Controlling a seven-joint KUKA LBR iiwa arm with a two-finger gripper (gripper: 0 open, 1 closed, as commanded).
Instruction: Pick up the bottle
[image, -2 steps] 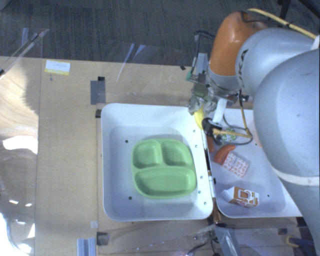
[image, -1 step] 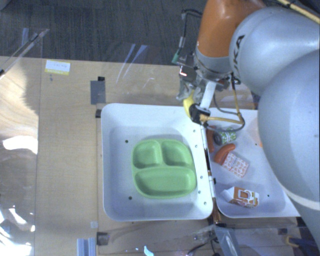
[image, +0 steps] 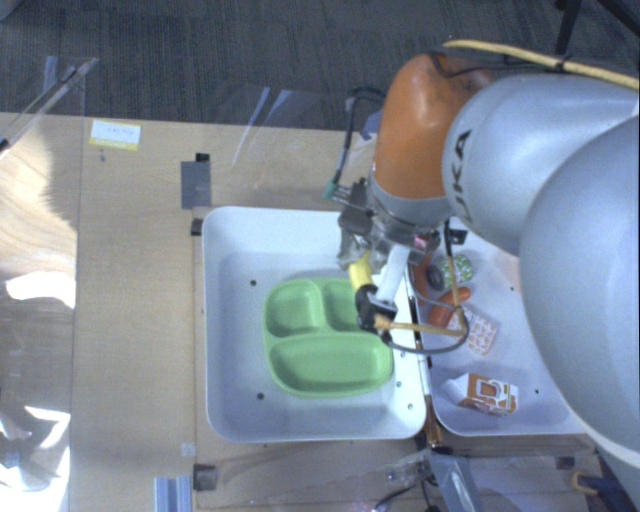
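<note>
My gripper (image: 352, 248) hangs under the orange-banded wrist, over the back right part of the left bin (image: 225, 330). It is just behind the green divided plate (image: 325, 345). In the right bin (image: 540, 415), close beside the wrist, lies what looks like the bottle (image: 455, 270): a small item with a green and white end and a red-orange part below it. The arm partly hides it. The gripper is to its left, across the wall between the bins, and I see nothing held in it.
The green plate takes up the middle of the left bin. A patterned packet (image: 481, 331) and a small orange and white carton (image: 488, 393) lie in the right bin. The arm's bulk covers much of the right bin.
</note>
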